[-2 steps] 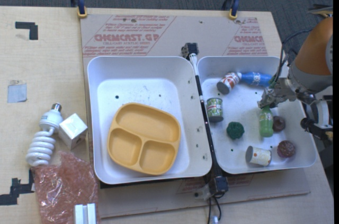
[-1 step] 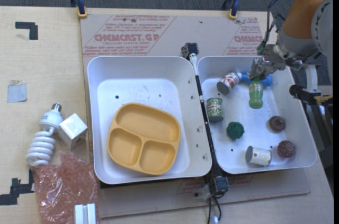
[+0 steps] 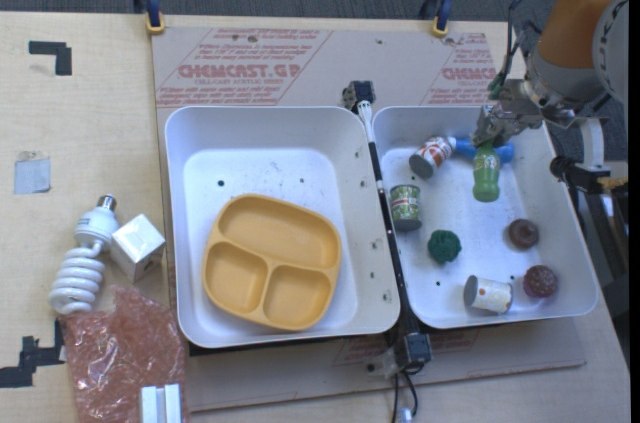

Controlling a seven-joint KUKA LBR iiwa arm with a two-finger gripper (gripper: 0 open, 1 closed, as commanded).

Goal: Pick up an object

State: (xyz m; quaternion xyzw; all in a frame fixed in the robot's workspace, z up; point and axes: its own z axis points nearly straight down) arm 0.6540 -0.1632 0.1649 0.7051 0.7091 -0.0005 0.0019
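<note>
End effector (image 3: 497,133) at right bin (image 3: 570,301) 12 o'clock, over green bottle (image 3: 486,175); grip state unclear. Right bin: 2 cans, 1 bottle, 1 cup, 3 balls. Left bin (image 3: 190,161): 1 yellow tray (image 3: 272,261).

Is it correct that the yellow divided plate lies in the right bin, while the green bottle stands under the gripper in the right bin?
Not quite: the camera view shows the yellow divided plate in the left bin. The green bottle is indeed under the gripper in the right bin.
</note>
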